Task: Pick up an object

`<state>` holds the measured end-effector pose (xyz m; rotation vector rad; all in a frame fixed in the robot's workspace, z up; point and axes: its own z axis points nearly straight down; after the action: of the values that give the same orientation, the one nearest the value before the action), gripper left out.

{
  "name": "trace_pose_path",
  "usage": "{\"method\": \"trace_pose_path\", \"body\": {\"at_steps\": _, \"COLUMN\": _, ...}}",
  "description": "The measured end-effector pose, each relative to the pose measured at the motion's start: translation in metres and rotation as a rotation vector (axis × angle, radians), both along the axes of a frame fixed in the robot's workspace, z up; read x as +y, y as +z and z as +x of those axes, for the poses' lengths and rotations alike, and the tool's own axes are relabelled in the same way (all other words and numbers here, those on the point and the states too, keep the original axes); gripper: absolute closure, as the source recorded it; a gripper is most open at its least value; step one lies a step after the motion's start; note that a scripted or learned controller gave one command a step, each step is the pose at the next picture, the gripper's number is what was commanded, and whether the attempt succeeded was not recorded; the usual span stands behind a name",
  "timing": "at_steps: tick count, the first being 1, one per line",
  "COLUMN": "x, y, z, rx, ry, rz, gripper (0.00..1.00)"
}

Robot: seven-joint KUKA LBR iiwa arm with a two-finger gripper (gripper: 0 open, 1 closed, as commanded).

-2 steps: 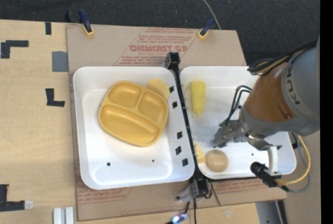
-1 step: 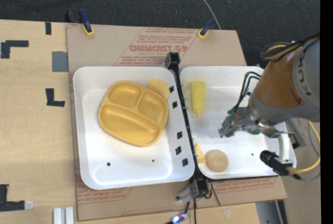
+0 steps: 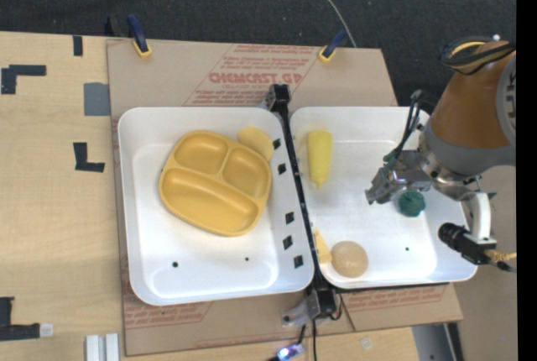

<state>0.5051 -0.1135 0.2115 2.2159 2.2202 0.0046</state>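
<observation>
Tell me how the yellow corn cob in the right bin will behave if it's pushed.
The corn cob lies on its side, rounded and tapered, so it would probably roll, curving rather than going straight. It looks like smooth moulded plastic, so likely light, stiff and somewhat slippery.

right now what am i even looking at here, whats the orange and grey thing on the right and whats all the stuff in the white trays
The orange and grey thing is a robot arm. It reaches in from the right of the picture, which comes from one fixed camera looking down at a slant on the bench. At its tip is the gripper, the part meant to pick things up; whether its jaws are open or shut is not clear from here.

Two shallow white bins sit side by side on a cardboard sheet. The left bin holds a yellow divided plate with a small yellow piece at its upper right edge. The right bin holds a yellow corn cob, a round tan ball near the front, and a small teal object just beside the gripper. Nothing visibly sits between the jaws.
</observation>
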Motion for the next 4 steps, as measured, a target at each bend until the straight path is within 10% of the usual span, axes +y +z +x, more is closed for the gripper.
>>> {"method": "trace_pose_path", "body": {"at_steps": 2, "x": 0.002, "y": 0.065, "z": -0.001, "rx": 0.004, "ry": 0.000, "rz": 0.001, "gripper": 1.00}}
{"method": "trace_pose_path", "body": {"at_steps": 4, "x": 0.092, "y": 0.031, "z": 0.019, "rx": 0.009, "ry": 0.004, "rz": 0.002, "gripper": 1.00}}
